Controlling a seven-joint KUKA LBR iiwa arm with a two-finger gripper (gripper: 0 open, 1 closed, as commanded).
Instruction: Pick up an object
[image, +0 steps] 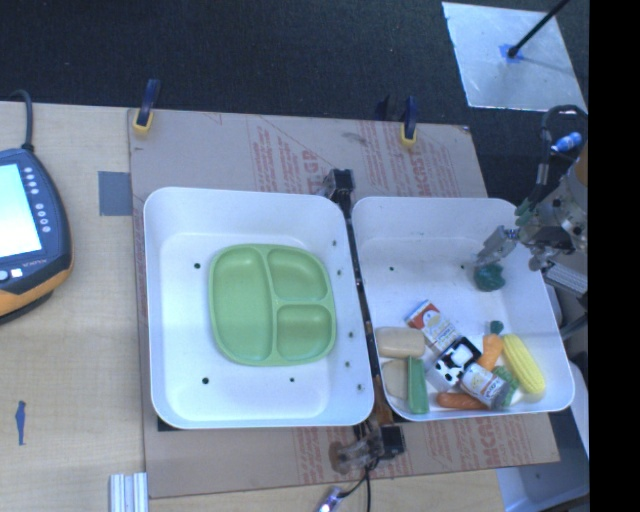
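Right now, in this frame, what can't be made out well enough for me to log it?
- Gripper: in the camera view, too small and blurred to tell whether it touches the dark teal object under it.
- Arm: cut off by the view's right edge.
- Toy pile: the carrot and green block are partly covered by neighbours; the small carton's label is too small to read.
- Tablet: cut by the left edge.
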